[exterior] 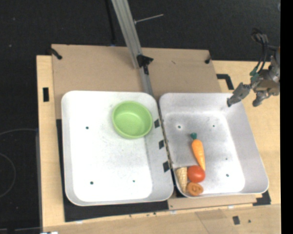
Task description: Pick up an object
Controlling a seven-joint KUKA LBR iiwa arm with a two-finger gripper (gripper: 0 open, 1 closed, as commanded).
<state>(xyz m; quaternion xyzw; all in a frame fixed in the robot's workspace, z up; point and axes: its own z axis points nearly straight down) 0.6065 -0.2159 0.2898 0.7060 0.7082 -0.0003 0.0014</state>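
The hand [247, 95] hung at the far right corner of the right bin [212, 112], its two fingers spread apart with nothing between them. In that bin a carrot [198, 152] lay near the middle, and a red tomato [196, 173] sat just below it, beside a pale ridged piece [182, 176] and a small orange piece [195, 189] in the near left corner. A green bowl [132, 120] stood upright in the left bin [88, 155] on the tabletop [49, 130]
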